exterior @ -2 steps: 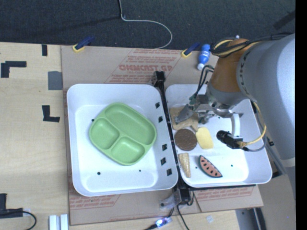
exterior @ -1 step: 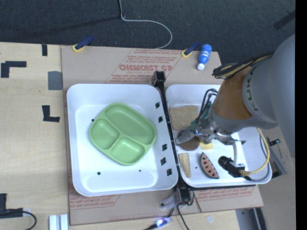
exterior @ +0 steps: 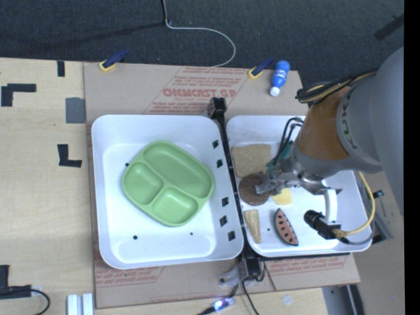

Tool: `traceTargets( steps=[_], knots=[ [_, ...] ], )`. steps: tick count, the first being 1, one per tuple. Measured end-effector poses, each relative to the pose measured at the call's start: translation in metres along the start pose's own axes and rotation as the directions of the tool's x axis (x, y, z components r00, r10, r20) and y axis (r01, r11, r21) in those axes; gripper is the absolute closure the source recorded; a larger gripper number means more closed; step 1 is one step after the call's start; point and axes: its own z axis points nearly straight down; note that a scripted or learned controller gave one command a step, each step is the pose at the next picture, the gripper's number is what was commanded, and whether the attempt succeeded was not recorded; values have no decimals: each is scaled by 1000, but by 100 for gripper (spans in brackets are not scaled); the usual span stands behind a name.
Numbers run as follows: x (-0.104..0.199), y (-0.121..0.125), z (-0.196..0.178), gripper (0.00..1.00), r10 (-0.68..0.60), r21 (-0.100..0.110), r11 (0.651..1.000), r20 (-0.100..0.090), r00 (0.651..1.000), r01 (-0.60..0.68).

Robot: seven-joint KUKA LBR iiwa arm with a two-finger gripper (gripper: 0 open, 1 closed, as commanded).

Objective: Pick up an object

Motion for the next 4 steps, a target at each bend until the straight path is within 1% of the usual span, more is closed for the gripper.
traceTargets(
  steps=[1, 2, 3, 4],
  knots=[
    [5, 0, 2, 0, -5, 6, 1000, -9, 1000, 5],
    [5, -1, -7, 100, -6, 9, 1000, -9, 1000, 6],
    [5, -2, -6, 0, -6, 10, 1000, -9, 1000, 6],
    [6, -2, -16, 100, -7, 12, 1000, -9, 1000, 7]
  ],
)
